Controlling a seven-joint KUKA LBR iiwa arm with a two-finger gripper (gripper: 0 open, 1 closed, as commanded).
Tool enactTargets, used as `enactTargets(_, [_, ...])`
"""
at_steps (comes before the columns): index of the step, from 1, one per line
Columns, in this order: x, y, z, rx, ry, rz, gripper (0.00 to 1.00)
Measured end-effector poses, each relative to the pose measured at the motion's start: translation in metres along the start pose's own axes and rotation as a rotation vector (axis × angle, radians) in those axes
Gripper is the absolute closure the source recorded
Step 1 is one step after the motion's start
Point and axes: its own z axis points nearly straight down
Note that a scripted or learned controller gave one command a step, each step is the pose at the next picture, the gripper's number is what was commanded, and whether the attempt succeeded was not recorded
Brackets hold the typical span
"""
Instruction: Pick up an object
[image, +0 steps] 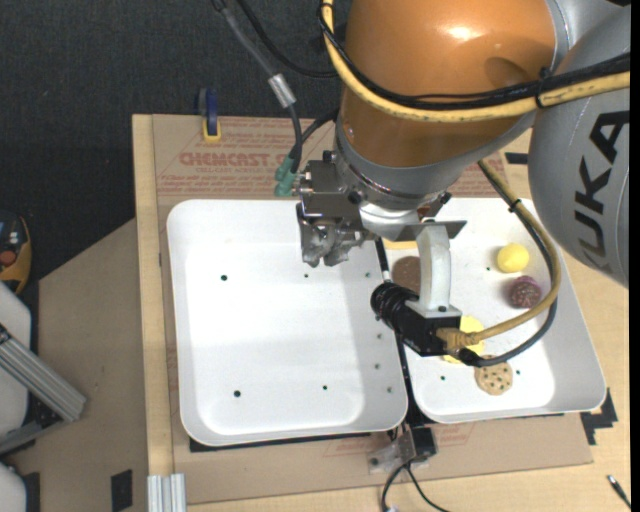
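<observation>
1. Currently the tool (322, 243) hangs over the left bin (220, 330), at its upper-right part in the view, just beside the divide to the right bin (570, 372). I cannot tell whether it is spread or pressed together, because the wrist crowds that spot.
2. Every candidate lies in the right bin:
   - A yellow ball (512, 258) and a maroon lump (524, 292) sit near each other toward its right side.
   - A cookie (493, 378) lies near the front edge.
   - A brown disc (406, 270) lies by the divide, partly under the arm.
3. Why this layout, my read: the things lie loose and apart in a shallow bin so a top-down grab can reach each one. The tool isn't over any of them, so it needs to shift right before descending. I can't see it carrying anything.
4. Orientation:
   - The ball and lump are roundish with no long axis, so any approach angle works.
   - The cookie and disc lie flat, face up, offering only a thin edge to pinch.
5. A yellow piece (471, 328) is half hidden. It is possibly elongated, but its axis is unclear.
</observation>
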Motion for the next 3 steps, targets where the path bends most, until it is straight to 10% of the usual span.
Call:
enactTargets(1, [0.028,0.002,-0.128,-0.027,0.01,0.005,1.0])
enactTargets(2, [-0.104,0.001,-0.098,-0.009,0.0,0.025,1.0])
enactTargets(3, [-0.042,0.003,0.008,-0.001,0.0,0.005,1.0])
